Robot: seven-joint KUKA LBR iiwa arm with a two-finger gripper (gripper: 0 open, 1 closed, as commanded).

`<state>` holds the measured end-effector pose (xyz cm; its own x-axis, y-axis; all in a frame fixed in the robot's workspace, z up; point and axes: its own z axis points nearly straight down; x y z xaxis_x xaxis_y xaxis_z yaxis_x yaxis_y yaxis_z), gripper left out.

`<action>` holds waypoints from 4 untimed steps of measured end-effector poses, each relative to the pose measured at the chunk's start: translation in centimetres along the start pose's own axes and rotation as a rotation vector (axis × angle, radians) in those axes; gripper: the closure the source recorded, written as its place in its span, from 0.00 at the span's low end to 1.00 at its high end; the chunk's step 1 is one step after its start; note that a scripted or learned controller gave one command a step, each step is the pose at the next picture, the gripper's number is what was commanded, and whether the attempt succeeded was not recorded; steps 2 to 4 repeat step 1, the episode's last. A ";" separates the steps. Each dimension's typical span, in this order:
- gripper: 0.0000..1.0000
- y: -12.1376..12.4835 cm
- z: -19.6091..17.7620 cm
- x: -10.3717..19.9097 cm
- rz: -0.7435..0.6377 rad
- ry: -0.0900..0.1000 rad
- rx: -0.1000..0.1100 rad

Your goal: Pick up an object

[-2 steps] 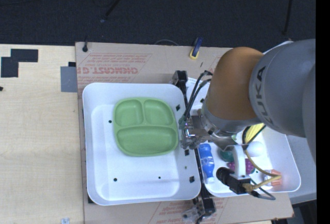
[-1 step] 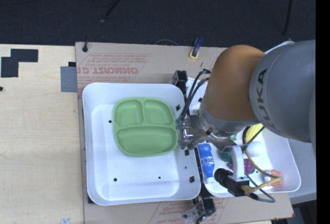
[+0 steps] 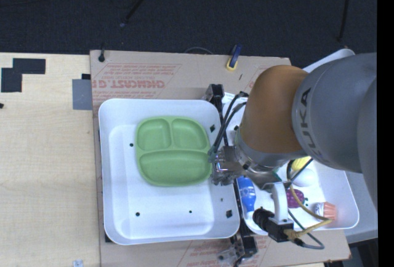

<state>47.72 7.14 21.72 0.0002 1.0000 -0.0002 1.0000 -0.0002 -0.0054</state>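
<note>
A green divided plate (image 3: 173, 151) lies in the left white bin (image 3: 123, 210), toward its upper middle. My gripper (image 3: 219, 168) hangs low at the plate's right edge, close to the wall between the two bins. The grey arm with its orange band (image 3: 274, 115) covers much of the right bin (image 3: 348, 198). In the right bin a blue tube-like object (image 3: 247, 194) lies just below the wrist, and a yellow object (image 3: 300, 165) peeks out under the arm.
A purple and white item (image 3: 293, 199) and a pink-orange item (image 3: 327, 210) lie in the right bin's lower part. The bins rest on a cardboard sheet (image 3: 141, 78). A blue and yellow clip (image 3: 233, 58) sits at the cardboard's far edge.
</note>
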 end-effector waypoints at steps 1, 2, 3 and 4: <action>1.00 1.2 -0.2 0.0 -0.001 0.000 -0.002; 1.00 1.2 -0.2 0.0 -0.001 0.000 -0.002; 1.00 1.2 -0.2 0.0 -0.001 0.000 -0.002; 1.00 1.2 -0.2 0.0 -0.001 0.000 -0.002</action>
